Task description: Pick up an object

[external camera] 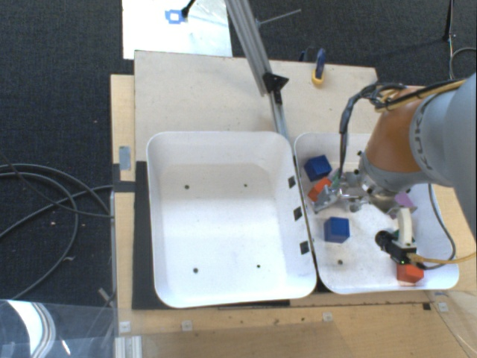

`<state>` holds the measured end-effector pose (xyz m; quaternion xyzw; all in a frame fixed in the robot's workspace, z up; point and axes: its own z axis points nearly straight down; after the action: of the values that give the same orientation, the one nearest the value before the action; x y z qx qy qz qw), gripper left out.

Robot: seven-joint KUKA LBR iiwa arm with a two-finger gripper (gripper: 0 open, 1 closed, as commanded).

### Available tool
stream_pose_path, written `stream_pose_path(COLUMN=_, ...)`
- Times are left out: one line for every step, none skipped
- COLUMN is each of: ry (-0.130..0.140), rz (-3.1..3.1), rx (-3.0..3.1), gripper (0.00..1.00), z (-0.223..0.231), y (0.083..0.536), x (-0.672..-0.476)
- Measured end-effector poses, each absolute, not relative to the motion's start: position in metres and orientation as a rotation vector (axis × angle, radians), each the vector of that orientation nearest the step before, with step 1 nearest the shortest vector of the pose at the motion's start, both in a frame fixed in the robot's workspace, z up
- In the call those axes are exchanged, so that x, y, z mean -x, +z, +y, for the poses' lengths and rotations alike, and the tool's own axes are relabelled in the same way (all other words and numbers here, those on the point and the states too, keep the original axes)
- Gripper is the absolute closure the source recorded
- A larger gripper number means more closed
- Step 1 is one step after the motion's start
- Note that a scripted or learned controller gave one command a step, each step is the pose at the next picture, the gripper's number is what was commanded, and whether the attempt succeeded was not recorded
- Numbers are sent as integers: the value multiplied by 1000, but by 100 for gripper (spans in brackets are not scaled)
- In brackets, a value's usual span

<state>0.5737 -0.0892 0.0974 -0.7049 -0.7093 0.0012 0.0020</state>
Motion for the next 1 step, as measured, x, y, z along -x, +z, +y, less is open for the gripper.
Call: stream_pose_path(ry=2, rz=-2222, rx=2219, gripper=0, z=-114, y=95, x=-618)
